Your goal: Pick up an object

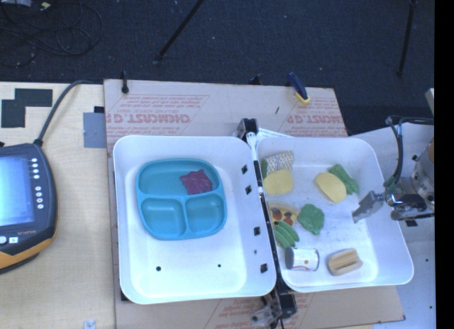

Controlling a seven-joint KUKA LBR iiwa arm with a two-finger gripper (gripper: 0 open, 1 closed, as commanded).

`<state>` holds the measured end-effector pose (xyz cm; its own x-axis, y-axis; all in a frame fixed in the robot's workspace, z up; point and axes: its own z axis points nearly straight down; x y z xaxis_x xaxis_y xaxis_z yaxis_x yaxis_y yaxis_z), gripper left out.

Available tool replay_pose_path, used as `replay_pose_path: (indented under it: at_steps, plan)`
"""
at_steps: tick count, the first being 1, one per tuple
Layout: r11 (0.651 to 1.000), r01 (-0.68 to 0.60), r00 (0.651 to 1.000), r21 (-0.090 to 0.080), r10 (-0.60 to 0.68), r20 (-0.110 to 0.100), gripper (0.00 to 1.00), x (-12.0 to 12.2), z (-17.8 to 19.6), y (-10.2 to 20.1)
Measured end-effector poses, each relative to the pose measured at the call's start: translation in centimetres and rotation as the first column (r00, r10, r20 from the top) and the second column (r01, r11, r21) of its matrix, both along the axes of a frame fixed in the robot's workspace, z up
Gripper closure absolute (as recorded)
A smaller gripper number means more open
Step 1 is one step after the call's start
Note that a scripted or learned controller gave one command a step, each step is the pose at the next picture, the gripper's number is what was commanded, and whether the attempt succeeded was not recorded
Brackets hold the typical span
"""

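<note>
**Hand at the right bin's edge**

Hand (370, 204) hovers over the right bin (386, 264) near its right wall, grasping nothing; whether it is clenched or released, I cannot tell. Toy foods lie left of it: a yellow piece (330, 186), a green leaf (311, 218), a bread roll (344, 261).

Single fixed camera, mounted above the bench and looking down at a slant, from far enough off that both white bins fit in frame with margin on all sides. The left bin (135, 264) and the right bin (386, 260) sit side by side in the lower centre. The far edge of the cardboard sheet (177, 108) under the bins lies higher in the frame, with dark floor (213, 30) beyond it. A handheld control pendant (21, 203) sits at the left margin; the arm's gripper (369, 205) enters from the right.
</note>
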<state>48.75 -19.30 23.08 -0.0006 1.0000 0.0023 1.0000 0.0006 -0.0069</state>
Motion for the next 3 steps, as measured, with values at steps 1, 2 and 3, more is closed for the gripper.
replay_pose_path:
  at_steps: [1,2,3]
  plan:
    - [1.0,-0.006,1.0,0.002,0.006,-0.002,0.0,8.0,-12.6,4.5]
    - [1.0,0.004,1.0,-0.005,-0.004,0.006,0.0,5.0,-14.5,6.8]
    - [1.0,0.001,1.0,-0.004,-0.001,0.007,0.0,8.0,-8.2,3.1]
